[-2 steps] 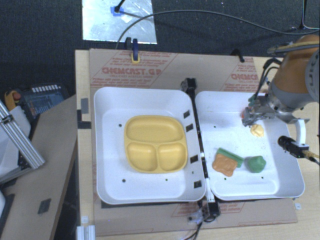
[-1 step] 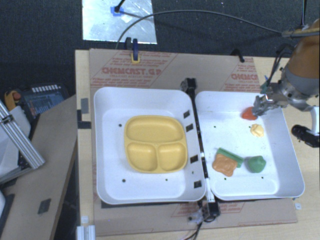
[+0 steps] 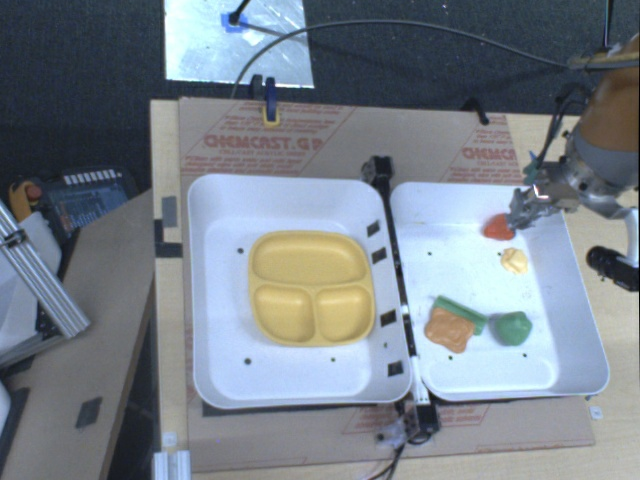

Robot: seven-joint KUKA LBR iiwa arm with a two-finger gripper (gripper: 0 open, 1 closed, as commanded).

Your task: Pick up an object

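Red-orange piece (image 3: 498, 229) sits near the far edge of the right bin (image 3: 580, 298), and that's the one I'd go for; it looks small, rounded, probably a light toy food item, maybe smooth plastic, so I'd expect it to squirt out if pinched off-centre; best taken across its widest middle, low down. My gripper (image 3: 524, 211) is right on top of it, tips touching or just beside its right flank; whether the fingers are apart or together I cannot tell from this slant, and I see nothing clamped between them. Nearby, a pale yellow lump (image 3: 514, 260) lies just in front; further toward me, an orange block (image 3: 449, 330) with a green strip (image 3: 460, 313) against it, and a green round piece (image 3: 513, 328) beside them; well apart, in the left bin (image 3: 215, 268), a yellow divided tray (image 3: 310, 286).
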